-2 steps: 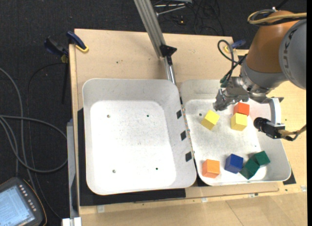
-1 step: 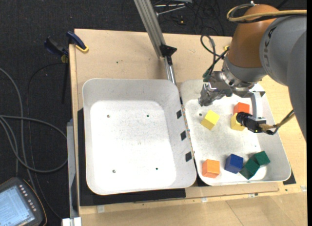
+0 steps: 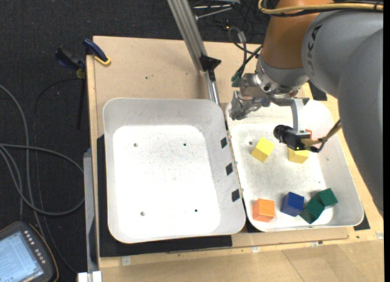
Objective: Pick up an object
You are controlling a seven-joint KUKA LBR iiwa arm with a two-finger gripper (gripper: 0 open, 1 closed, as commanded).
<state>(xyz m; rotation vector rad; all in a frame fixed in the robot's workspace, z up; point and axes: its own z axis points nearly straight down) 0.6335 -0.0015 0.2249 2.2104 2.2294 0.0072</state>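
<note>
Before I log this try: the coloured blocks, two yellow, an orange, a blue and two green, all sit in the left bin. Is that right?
Not quite. The camera view shows the blocks in the right bin, not the left: two yellow blocks, the orange block, the blue block and two green blocks.

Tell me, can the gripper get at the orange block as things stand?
Probably yes. The orange block sits uncovered in the right bin, apart from the blue block, and the gripper is above that bin's far corner.
</note>
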